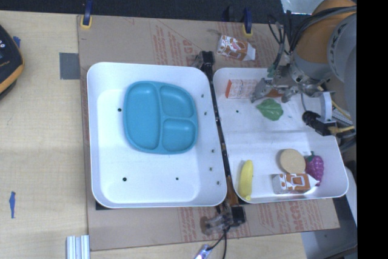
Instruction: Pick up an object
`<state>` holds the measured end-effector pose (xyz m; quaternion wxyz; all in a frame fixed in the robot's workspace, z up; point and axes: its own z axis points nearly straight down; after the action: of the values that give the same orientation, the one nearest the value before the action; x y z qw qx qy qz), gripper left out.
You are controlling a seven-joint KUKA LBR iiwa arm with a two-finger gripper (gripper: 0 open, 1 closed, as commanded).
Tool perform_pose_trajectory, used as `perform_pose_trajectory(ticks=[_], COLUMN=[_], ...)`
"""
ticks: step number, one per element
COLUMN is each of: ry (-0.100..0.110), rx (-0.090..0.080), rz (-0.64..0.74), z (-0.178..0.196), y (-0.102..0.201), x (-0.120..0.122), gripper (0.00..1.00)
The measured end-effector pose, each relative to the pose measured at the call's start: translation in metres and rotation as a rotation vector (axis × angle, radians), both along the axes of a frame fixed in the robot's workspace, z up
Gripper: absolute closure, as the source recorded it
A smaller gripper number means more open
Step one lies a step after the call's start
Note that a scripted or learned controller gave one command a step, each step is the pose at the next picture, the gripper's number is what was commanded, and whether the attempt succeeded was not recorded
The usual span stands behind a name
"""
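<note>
Blue, one divided plate (160,116) lies in the left bin (97,130). The right bin (267,136) holds one banana (245,179), two cartons (239,89) (293,182), one green leafy piece (270,110), one tan cookie (292,161) and one purple grape bunch (315,167). No print is legible. The tool (271,88) sits just above the green piece, its grip state unclear.

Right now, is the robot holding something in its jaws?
It cannot be told. The gripper sits low in the right bin, beside the green object and the small carton.
</note>
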<state>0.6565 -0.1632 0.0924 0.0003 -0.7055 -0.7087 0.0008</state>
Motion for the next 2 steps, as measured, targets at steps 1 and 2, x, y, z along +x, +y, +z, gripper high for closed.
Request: perform_pose_trajectory(ticks=[1, 2], ry=[0.003, 0.000], rx=[0.001, -0.001], rz=[-0.001, 0.001], z=[0.000, 0.000], y=[-0.014, 0.009], x=[-0.011, 0.000], gripper=[0.00, 0.00])
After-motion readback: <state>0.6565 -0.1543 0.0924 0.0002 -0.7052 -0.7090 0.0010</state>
